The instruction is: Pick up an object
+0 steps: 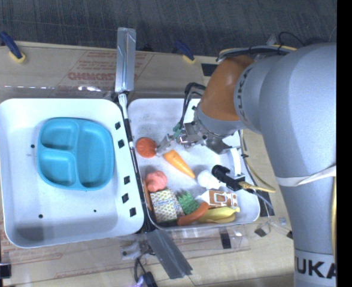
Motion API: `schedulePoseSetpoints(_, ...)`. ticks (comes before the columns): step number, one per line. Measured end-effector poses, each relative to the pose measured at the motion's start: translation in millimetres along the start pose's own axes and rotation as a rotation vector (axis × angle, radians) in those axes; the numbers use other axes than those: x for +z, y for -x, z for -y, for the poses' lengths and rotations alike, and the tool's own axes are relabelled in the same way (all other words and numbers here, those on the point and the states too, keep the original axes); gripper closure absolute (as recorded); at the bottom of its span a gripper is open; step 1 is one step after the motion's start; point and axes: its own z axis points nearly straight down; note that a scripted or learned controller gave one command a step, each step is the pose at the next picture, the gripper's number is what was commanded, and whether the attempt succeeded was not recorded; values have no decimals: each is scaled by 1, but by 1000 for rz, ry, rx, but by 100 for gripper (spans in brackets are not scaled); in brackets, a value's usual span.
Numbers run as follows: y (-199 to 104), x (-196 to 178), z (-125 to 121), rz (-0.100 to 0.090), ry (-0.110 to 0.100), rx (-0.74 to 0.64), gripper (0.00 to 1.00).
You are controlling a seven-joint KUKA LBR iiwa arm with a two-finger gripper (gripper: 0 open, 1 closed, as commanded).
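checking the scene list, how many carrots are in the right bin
2. One carrot lies mid-bin below the gripper; a second carrot sits at the near edge by the banana. The pile may hide more.
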Motion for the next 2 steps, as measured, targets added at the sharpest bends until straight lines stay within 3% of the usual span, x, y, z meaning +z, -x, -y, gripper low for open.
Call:
schedulePoseSetpoints(1, 0, -10, 0, 0, -2, -4, 100)
schedulePoseSetpoints(2, 14, 0, 50, 0, 1, 90, 100)
